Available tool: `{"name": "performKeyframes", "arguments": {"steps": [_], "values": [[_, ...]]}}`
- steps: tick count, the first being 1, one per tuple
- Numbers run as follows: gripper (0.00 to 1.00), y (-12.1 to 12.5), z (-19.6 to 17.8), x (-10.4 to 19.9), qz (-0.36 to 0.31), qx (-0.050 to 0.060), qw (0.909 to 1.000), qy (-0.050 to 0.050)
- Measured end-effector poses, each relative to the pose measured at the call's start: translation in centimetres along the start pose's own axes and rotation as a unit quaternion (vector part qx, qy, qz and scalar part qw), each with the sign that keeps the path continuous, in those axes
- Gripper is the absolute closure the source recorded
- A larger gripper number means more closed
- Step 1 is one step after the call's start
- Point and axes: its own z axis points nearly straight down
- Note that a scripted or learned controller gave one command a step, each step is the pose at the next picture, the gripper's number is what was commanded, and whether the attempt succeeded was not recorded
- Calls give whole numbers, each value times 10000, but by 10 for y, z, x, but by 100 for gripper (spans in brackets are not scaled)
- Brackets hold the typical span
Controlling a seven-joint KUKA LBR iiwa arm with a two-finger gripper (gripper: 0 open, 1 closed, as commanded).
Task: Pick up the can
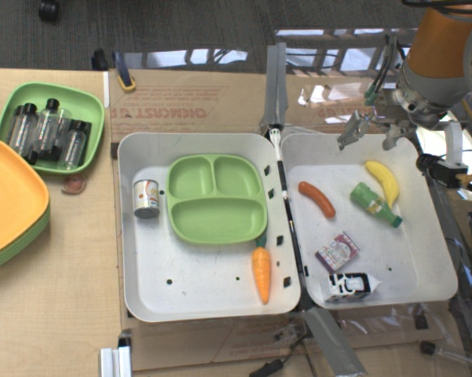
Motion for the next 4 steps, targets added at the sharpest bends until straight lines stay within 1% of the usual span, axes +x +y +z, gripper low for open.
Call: {"name": "performKeyframes", "arguments": {"steps": [1, 2, 3, 4], "values": [[100, 0, -8, -1, -7, 10, 10000, -4], [100, -13, 57, 54, -590, 4, 9983, 0], [100, 28, 17, 31, -123, -15, 9999, -6], [100, 27, 107, 7, -176, -4, 9998, -3]]}}
